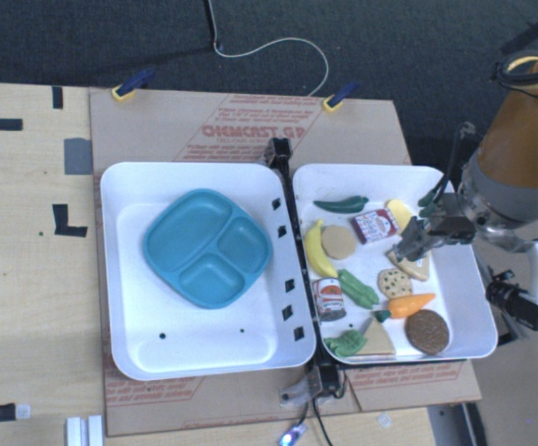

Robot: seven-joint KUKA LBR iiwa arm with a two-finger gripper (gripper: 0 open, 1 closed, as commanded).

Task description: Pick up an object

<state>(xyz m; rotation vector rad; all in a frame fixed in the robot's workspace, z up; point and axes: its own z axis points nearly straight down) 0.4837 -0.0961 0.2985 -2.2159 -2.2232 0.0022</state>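
Single fixed overhead cam — slanted down.
Mid-range, both bins [194, 179] framed; arm [515, 151] enters from right, partly cropped — exact tilt probably slight.

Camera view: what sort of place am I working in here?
Probably a robot lab test bench: two white bins on clamped cardboard, toy food such as a banana, and a blue divided plate.
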